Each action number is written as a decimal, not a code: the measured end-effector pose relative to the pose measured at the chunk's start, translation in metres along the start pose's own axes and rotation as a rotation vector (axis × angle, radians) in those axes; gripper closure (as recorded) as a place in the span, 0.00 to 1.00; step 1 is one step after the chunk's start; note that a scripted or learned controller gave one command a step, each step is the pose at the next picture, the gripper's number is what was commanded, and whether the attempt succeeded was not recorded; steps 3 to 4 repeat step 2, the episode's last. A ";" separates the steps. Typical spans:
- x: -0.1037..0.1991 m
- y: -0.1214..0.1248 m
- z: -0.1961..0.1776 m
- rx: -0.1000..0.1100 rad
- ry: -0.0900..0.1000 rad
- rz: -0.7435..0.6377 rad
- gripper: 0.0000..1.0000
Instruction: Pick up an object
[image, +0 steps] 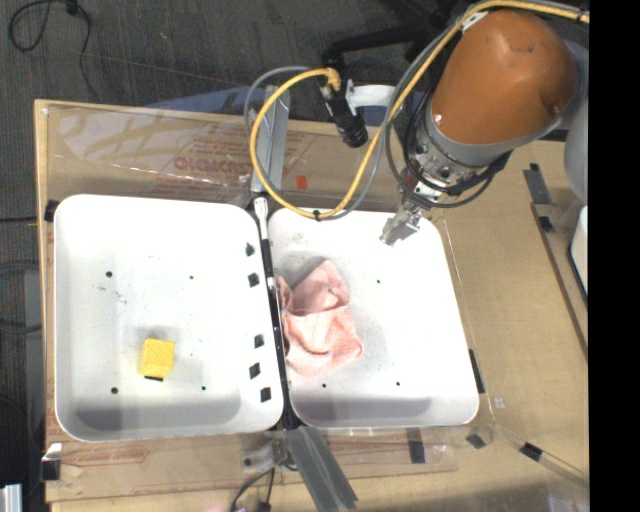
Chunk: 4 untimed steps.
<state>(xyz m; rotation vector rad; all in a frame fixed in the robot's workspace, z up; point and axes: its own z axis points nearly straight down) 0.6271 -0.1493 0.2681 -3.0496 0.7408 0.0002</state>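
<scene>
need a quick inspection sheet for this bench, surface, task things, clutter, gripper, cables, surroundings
surface: two white bins side by side on a bench, left bin and right bin, rims meeting in the middle
job's things: yellow block in the left bin, near its front left; crumpled pink cloth in the right bin, against its left wall
clutter: nothing seen
gripper: gripper over the right bin's back edge, apart from the cloth, nothing between its fingers
cables: yellow cable and grey hose loop from the arm over the bins' back edge
surroundings: clear sheet with red print behind the bins; dark floor beyond the bench
</scene>
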 end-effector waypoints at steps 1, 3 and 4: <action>0.041 0.043 -0.049 0.004 0.009 -0.264 1.00; 0.039 0.038 -0.085 0.007 0.009 -0.166 1.00; 0.039 0.038 -0.085 0.007 0.009 -0.166 1.00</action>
